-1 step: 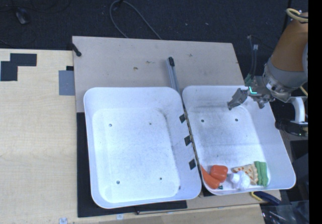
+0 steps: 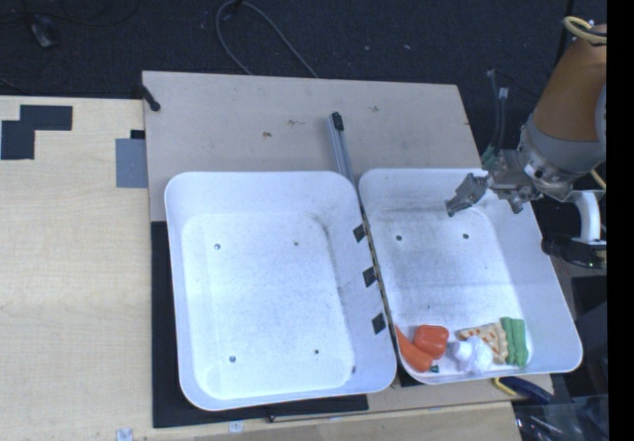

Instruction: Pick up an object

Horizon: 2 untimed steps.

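Toys [image 2: 466, 345] cluster in the right bin's [image 2: 436, 266] near corner, well apart from the open, empty pincer [image 2: 487, 193].

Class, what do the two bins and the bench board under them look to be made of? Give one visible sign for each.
Right bin and left bin: probably moulded plastic, white with a faint sheen, rounded corners and rims. Bench board: likely fibreboard or plywood, matt beige, flat, with small dark marks.
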### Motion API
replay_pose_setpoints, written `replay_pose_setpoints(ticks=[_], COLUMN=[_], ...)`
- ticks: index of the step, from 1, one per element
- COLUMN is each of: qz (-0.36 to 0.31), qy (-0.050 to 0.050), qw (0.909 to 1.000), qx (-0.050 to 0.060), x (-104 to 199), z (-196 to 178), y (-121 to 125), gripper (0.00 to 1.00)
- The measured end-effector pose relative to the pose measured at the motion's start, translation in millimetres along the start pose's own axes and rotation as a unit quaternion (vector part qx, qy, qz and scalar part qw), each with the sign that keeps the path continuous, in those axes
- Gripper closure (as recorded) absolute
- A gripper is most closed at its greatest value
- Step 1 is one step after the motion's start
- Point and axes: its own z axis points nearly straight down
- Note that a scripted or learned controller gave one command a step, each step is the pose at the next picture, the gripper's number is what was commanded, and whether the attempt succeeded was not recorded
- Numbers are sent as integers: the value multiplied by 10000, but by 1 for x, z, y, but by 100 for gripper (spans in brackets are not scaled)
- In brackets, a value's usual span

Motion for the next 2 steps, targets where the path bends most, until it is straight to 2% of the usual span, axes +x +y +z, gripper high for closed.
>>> replay_pose_setpoints(ticks=[1,2], qz=[3,0], qy=[6,5], qw=[10000,10000], qx=[22,27], x=[9,2], z=[49,106], y=[-4,-11], gripper=[0,0])
